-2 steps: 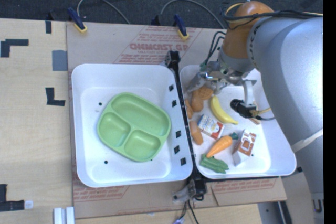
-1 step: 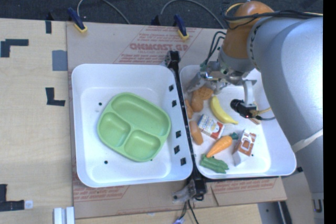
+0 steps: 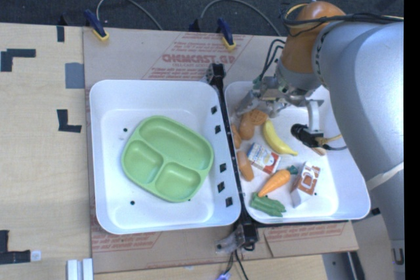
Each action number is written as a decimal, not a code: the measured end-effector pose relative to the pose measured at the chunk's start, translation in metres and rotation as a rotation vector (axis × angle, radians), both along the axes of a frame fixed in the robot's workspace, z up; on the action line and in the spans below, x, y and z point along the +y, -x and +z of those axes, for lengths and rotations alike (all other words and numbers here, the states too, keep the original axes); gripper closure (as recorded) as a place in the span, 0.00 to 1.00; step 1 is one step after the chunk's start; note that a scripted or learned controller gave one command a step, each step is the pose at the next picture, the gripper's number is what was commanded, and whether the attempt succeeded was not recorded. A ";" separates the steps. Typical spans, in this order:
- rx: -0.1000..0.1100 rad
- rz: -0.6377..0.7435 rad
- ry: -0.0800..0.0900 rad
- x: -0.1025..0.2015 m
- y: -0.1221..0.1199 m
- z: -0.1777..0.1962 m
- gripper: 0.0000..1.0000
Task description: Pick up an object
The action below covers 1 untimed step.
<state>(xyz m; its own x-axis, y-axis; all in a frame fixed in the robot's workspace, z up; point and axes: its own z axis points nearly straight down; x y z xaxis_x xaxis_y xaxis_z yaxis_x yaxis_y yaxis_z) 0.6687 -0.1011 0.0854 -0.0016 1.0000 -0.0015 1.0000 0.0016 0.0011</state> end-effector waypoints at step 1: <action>0.000 -0.001 0.000 0.007 0.013 0.000 0.00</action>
<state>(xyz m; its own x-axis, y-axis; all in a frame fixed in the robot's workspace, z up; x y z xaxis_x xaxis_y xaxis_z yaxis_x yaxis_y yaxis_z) 0.6553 -0.0942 0.0855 -0.0008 1.0000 -0.0020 1.0000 0.0008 0.0011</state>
